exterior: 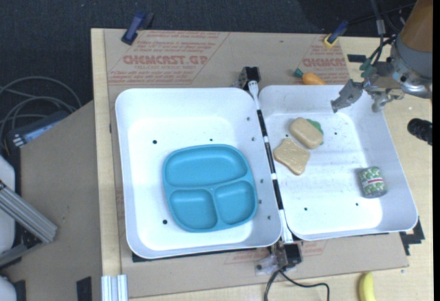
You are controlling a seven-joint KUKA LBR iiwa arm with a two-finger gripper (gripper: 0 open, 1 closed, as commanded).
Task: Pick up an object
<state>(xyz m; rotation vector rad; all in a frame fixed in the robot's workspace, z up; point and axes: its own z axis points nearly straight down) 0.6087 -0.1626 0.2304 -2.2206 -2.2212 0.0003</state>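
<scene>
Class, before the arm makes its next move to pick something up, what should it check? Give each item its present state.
1. Targets in the right white bin: two tan bread-like pieces and a small green-patterned can lie there: ok.
2. Bread pieces apart: touching or overlapping: not ok.
3. Can stands free of other things: ok.
4. Hand above a target: it sits at the bin's far right corner: not ok.
5. Hand holding nothing: ok.

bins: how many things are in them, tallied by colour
Blue: 1, the divided plate in the left bin.
Tan: 2, two bread-like pieces and in the right bin.
Green: 2, a piece under the upper tan one and a small can.
Total: 5
</scene>
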